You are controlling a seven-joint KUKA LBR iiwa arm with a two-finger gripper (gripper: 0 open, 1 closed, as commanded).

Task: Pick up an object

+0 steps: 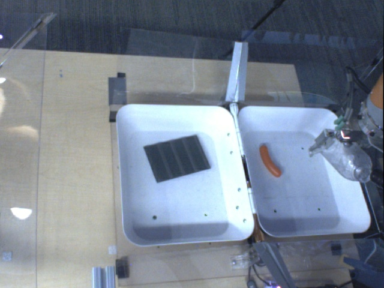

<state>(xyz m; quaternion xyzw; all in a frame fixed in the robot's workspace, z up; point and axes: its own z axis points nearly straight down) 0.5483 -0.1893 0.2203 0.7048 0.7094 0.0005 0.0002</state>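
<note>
An orange sausage-shaped object (pixel 269 161) lies in the right bin (pixel 300 221), left of its middle. A dark grey ribbed rectangular pad (pixel 177 158) lies flat in the left bin (pixel 180 227). My gripper (pixel 327 143) hangs over the right bin's right side, well to the right of the orange object and apart from it. A clear, crinkled plastic item (pixel 353 162) sits directly below and to the right of the gripper, by the bin's right wall. I cannot make out whether it is touching the gripper or resting in the bin.
A metal divider post (pixel 236 77) rises at the back between the two bins. Cables and the arm's body (pixel 369 110) crowd the right edge. Wooden bench surface (pixel 60 161) stretches to the left of the bins.
</note>
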